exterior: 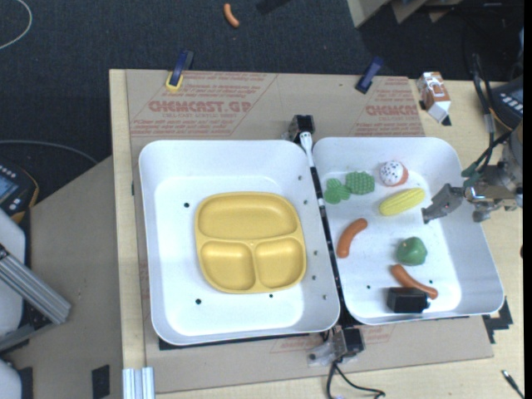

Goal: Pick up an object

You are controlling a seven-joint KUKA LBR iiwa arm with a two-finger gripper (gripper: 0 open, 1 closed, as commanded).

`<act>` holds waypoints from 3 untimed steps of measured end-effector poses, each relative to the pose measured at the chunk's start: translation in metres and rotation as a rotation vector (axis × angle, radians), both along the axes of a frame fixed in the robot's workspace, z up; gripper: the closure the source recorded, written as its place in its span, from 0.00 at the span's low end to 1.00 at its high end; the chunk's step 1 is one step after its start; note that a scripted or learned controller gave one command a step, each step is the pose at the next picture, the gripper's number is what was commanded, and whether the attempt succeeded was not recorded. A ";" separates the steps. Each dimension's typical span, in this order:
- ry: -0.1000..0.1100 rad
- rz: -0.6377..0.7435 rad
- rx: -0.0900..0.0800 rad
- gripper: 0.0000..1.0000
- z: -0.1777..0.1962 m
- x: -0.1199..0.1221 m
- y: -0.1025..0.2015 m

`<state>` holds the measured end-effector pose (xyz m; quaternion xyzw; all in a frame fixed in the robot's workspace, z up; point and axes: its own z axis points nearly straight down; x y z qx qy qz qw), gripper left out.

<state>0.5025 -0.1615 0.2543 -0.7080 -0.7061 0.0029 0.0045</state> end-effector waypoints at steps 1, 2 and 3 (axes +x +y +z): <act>-0.011 0.003 -0.003 0.00 0.005 0.002 0.000; -0.004 0.002 0.000 0.00 -0.047 -0.008 -0.002; -0.003 0.002 0.001 0.00 -0.110 -0.005 -0.004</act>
